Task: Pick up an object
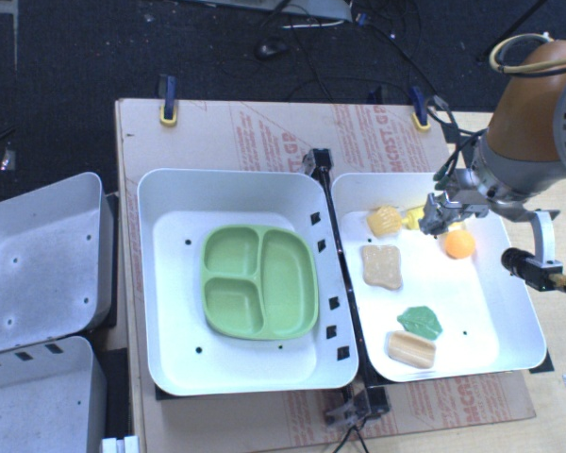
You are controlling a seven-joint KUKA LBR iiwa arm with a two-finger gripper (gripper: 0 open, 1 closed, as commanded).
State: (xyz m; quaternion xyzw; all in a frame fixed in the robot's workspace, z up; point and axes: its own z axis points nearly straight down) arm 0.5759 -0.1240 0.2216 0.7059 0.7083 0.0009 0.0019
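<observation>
Count, bench top:
- white bins: two, left bin and right bin, side by side
- green divided tray: one, three compartments, in left bin
- loose items in right bin: five
  - yellow piece: one
  - orange ball: one
  - tan slice: one
  - green piece: one
  - tan block: one
- yellow clamps on board's far edge: two, and

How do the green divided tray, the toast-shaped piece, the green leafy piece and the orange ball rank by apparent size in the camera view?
1. Green divided tray, by far the largest.
2. Toast-shaped piece and green leafy piece: too alike to rank.
3. Orange ball, smallest.
</observation>
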